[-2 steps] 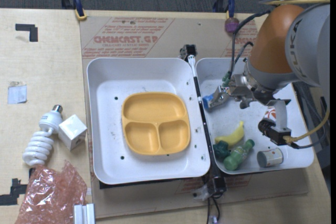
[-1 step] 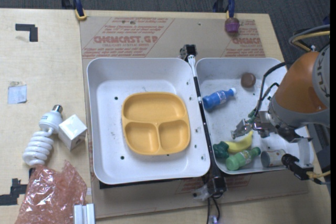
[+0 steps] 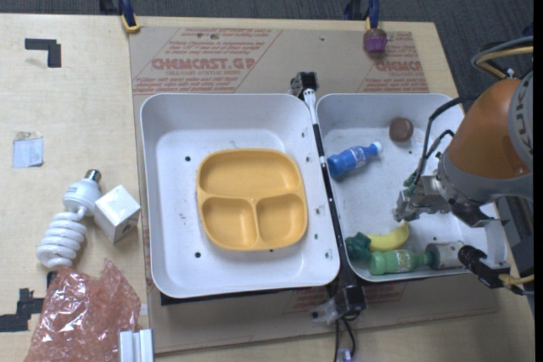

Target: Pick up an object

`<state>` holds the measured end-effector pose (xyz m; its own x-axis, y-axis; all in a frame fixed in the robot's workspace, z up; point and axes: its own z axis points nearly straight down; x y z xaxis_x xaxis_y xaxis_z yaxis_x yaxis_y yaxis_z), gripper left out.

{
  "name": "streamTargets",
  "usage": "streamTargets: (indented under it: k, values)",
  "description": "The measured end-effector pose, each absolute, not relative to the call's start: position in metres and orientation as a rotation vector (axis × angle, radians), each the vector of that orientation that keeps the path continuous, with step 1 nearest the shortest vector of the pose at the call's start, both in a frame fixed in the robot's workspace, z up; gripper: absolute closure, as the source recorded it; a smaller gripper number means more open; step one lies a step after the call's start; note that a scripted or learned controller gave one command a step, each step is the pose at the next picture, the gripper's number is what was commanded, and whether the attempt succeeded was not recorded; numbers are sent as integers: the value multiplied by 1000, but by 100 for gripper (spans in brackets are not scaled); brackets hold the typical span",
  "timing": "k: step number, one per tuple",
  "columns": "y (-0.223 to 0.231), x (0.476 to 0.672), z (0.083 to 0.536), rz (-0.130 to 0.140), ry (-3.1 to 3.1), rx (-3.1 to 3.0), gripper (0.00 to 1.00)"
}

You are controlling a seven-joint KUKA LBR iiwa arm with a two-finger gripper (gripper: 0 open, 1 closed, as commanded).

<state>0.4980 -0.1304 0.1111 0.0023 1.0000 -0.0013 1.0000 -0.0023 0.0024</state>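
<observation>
While the arm (image 3: pixel 488 144) reached in from the right, its claw (image 3: pixel 410 206) hung low inside the right bin (image 3: pixel 373 110), just above and beside the banana (image 3: pixel 389 239); whether the claw was spread or pressed together could not be told at this size, and nothing showed between its tips. Candidate objects in that bin: the banana near the front wall, a green bottle (image 3: pixel 400 261) lying touching or just under it, a dark green piece (image 3: pixel 358 246) at the banana's left end, a blue bottle (image 3: pixel 350 160) lying tilted toward the divider, and a small brown ball (image 3: pixel 401 129) near the back. Left bin (image 3: pixel 170 123) held a yellow divided tray (image 3: pixel 252 198). On the surface (image 3: pixel 51 140) to the left lay a spiral bulb (image 3: pixel 69 220), a white cube (image 3: pixel 117 212) and a pink crinkled bag (image 3: pixel 81 314), all outside reach of this try. Judged risks: banana, green bottle and green piece sat crowded together against the front wall, so a descent there could land on two things at once, or push the curved banana sideways and close on nothing; the round bottle could roll away when nudged; the wall could block one tip
</observation>
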Motion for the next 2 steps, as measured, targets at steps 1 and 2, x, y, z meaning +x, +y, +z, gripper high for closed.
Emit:
streamTargets:
  k: [1,2]
  values:
    - [-70,527,192,1,2223,2218,100]
    - [-70,527,192,0,2223,2218,0]
